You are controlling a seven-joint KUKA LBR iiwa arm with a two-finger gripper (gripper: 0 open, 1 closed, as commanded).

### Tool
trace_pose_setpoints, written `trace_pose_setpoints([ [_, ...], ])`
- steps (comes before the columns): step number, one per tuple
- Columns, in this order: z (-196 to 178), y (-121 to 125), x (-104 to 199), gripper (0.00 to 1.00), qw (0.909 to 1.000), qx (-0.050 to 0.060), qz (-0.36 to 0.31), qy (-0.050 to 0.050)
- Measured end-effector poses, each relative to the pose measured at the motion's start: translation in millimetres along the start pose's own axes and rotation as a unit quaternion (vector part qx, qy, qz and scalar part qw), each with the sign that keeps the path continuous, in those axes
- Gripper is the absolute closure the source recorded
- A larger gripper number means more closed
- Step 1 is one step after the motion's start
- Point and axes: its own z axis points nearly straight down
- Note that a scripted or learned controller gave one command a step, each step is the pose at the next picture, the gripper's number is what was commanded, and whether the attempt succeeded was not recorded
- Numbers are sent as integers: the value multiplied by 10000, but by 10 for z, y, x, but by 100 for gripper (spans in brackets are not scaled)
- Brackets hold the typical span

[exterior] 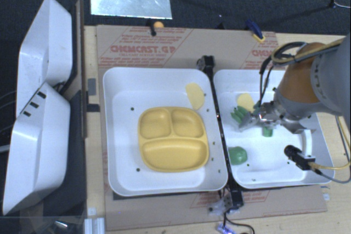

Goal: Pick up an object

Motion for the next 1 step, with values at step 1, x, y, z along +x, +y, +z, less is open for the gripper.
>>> trace_pose_setpoints([
  [1,-642,908,349,0,10000,-48,-25,1],
])
